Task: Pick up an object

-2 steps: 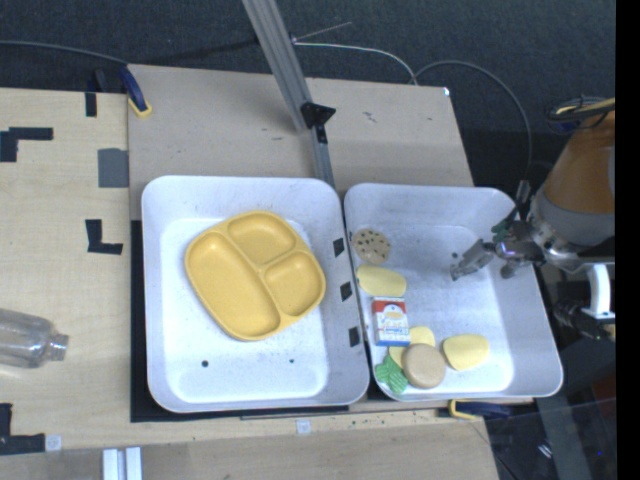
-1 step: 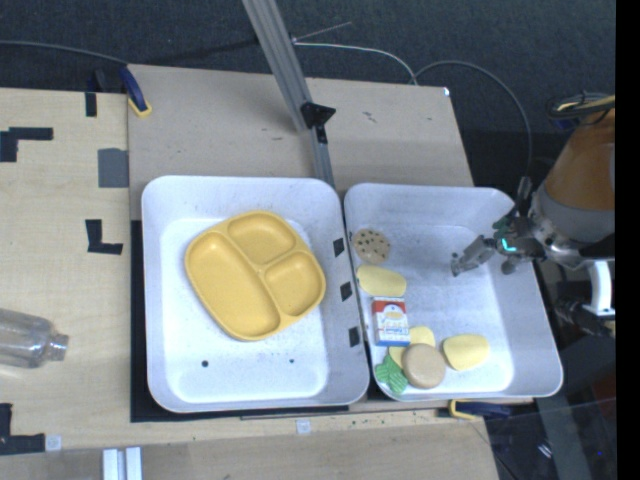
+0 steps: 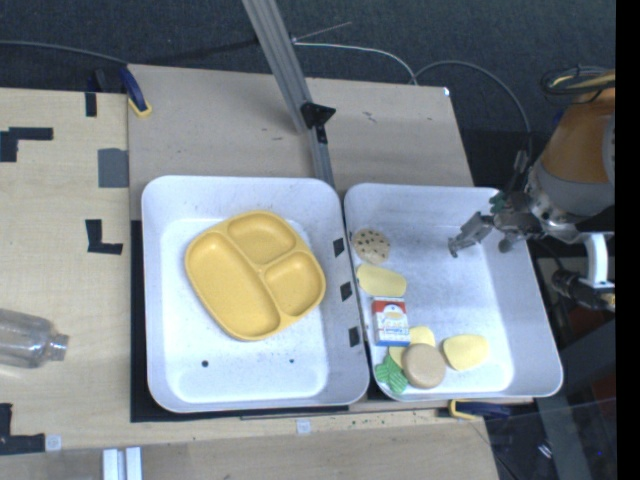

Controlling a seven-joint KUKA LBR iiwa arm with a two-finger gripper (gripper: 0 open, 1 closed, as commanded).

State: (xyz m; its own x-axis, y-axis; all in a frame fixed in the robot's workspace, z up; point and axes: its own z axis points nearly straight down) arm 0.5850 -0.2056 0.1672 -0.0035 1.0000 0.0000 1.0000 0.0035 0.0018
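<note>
Round tan puck [image 3: 425,365] nearest; smooth yellow lumps beside it; tool [image 3: 478,236] hovers, grip state unclear.

Pincer [image 3: 478,236] over right bin [image 3: 520,368]; yellow tray [image 3: 255,273] in left bin [image 3: 170,348].

Arm [image 3: 580,158] in from the right, orange band up top, wrist angled down-left. Gripper [image 3: 478,233] sits low on the right side, fingers [image 3: 466,238] pointing left, nothing seen between them.
</note>
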